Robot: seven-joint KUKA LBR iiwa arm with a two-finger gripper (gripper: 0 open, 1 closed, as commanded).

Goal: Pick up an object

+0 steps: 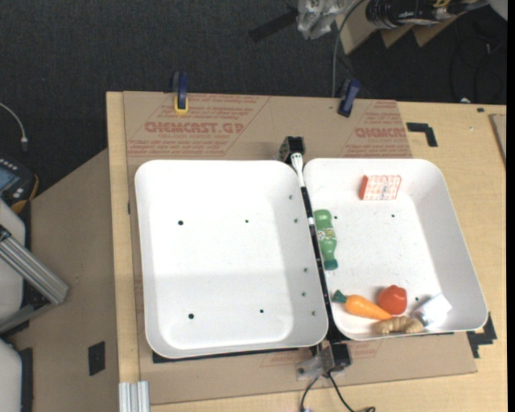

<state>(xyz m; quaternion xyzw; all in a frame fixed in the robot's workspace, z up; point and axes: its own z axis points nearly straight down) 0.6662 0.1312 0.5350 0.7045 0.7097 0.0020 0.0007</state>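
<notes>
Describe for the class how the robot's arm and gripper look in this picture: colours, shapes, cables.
At the top edge, the gripper is a blurred, pale silvery-grey block with a dark bar sticking out of it. The arm behind it looks black with an orange-tan band. A thin dark cable hangs beside them.

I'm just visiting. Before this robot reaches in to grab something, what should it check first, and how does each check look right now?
1. Things to pick in the right bin: ok.
2. Green bottle lies against the bin's left wall, awkward to grip: not ok.
3. Carrot, tomato and ginger root crowd together in the near corner: not ok.
4. Orange packet lies apart from the rest: ok.
5. Hand open and ready: cannot tell.
</notes>
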